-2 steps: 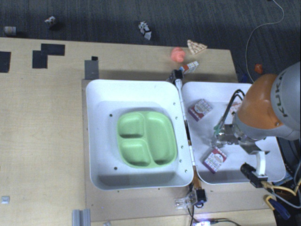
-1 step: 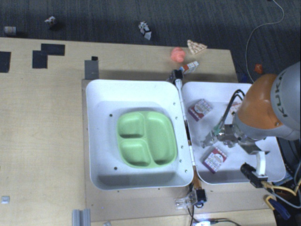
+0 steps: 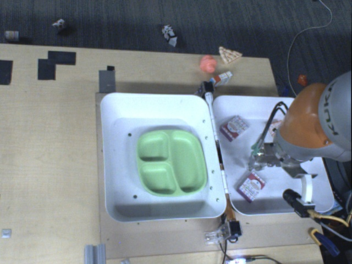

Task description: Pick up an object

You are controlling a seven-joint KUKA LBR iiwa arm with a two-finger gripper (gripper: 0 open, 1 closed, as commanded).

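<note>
- I see my gripper [image 3: 257,161] low in the right-hand shallow white bin [image 3: 324,106]; whether it is spread or closed I cannot tell from this slant, and nothing visibly sits in it.
- The nearest target, a small flat red-and-white packet [image 3: 251,186], lies just beside the gripper on its near side, a touch to the left, flat on the bin floor.
- Its long axis runs diagonally, from near-left to far-right, so I judge the wrist must turn to close across the short side.
- A second packet of the same kind [image 3: 234,127] lies farther off, towards the far-left corner of that bin.
- Outward again, the left white bin [image 3: 113,147] holds a pale green divided plastic tray [image 3: 170,161], well apart from the gripper.
</note>
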